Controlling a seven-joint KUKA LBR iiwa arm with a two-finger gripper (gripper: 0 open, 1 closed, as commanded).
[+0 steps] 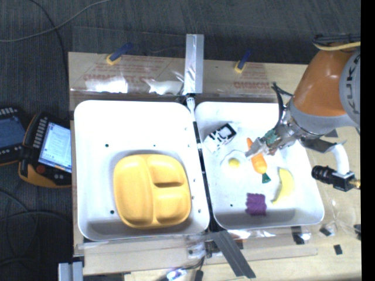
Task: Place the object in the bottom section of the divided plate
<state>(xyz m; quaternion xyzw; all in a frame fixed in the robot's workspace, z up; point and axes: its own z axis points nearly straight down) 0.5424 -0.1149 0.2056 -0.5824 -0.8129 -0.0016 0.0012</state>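
My gripper [259, 151] hangs low in the right bin [304, 212], just above the toy carrot [259, 164]. A banana [283, 186] and purple grapes [255, 204] lie nearby. The yellow divided plate [152, 189] sits in the left bin [94, 157].
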